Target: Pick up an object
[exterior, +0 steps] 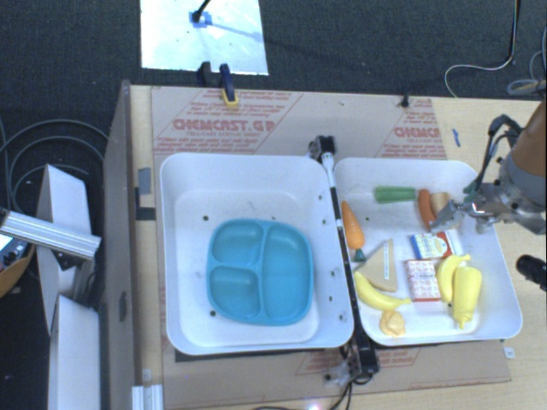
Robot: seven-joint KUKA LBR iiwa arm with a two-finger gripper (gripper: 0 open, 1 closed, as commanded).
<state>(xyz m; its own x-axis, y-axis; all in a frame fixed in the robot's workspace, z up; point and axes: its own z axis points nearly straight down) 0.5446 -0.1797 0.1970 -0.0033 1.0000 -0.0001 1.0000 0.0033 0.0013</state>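
Nearest the cam, front of the right bin (510,314): a small yellow-orange lump (391,321), a banana (376,290) and a tall yellow piece (466,290), w/ a red-and-white box (421,278) wedged between them. These sit tight together, touching or nearly so. Risk: a descent here lands on two items at once and pushes them apart w/o closing on either.

Mid-bin: a pale wedge (380,267), a blue-and-white carton (427,244) and a carrot (351,222) lying along the divider side. The carrot hugs the wall, so a jaw could hit the rim instead of straddling it.

Farther back: a green cucumber (395,195), then an orange piece (425,207) and a beige piece (440,203) side by side. The gripper (450,214) hangs just beside that pair, above the carton. Can't tell whether it's open or closed; it's too small and blurred. Nothing visibly held, so the pick isn't done yet.

Likely target, imo: the orange/beige pair or the carton. Main hazards: the two round pieces are adjacent, so a close may catch both or squirt one out; the carton is flat and may give no purchase.

Left bin (171,229) holds only a blue divided plate (259,270), well apart from the arm, prob. not in play.
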